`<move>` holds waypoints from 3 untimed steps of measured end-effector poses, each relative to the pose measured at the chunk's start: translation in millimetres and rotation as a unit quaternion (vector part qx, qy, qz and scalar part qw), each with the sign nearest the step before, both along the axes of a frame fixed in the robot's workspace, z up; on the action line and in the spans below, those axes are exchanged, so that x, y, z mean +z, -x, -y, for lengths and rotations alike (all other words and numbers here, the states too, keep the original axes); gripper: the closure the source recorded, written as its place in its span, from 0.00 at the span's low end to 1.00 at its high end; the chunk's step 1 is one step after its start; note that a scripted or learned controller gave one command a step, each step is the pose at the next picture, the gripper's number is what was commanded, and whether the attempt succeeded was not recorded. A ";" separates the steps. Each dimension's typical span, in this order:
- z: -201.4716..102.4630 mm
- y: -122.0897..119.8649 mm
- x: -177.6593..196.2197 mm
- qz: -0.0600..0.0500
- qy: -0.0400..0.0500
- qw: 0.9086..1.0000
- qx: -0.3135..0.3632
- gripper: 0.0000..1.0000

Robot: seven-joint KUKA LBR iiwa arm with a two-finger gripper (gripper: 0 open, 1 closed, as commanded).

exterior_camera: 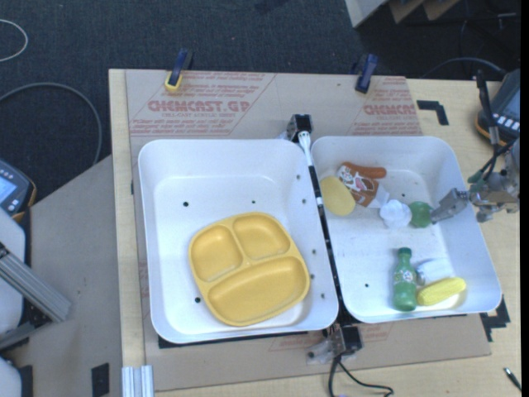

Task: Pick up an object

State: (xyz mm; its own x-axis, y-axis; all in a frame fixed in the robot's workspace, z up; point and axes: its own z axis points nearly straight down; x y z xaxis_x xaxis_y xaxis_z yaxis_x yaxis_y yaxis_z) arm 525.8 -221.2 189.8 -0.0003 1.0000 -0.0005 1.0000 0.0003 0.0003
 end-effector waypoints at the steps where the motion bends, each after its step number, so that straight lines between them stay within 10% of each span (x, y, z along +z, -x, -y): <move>1: 4.1 47.0 171.1 0.008 0.003 1.000 0.000 0.00; 2: 3.3 46.2 347.2 0.010 0.005 1.000 0.001 0.00; 3: 3.0 45.6 348.3 0.004 0.003 1.000 0.001 1.00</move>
State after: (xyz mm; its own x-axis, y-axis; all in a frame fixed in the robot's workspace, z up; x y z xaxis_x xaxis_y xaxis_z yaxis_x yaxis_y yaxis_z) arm 480.2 -224.3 538.1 -0.0016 1.0000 -0.0056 1.0000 0.0017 0.0074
